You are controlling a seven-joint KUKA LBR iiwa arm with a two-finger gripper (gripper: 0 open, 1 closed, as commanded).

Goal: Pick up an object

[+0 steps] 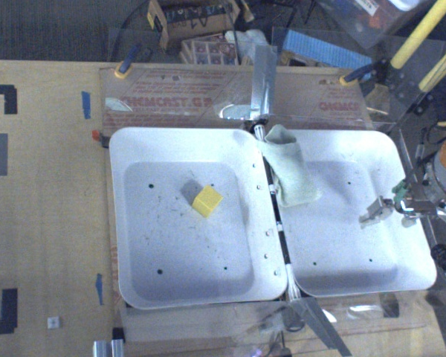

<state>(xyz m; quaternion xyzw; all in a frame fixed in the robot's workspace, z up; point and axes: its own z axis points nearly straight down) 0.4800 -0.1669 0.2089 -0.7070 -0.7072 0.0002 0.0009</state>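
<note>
Yellow block (207,201) lies alone on the floor of the left bin (134,151), a little up from that bin's middle and well apart from everything else. Across the divider, the gripper (377,210) hangs low over the right bin (372,274), near that bin's right wall. Its fingers are too small and blurred to tell how far apart they stand, and nothing can be made out between them. A pale green cloth (290,171) drapes over the right bin's upper-left corner, beside the divider, between gripper and block.
</note>
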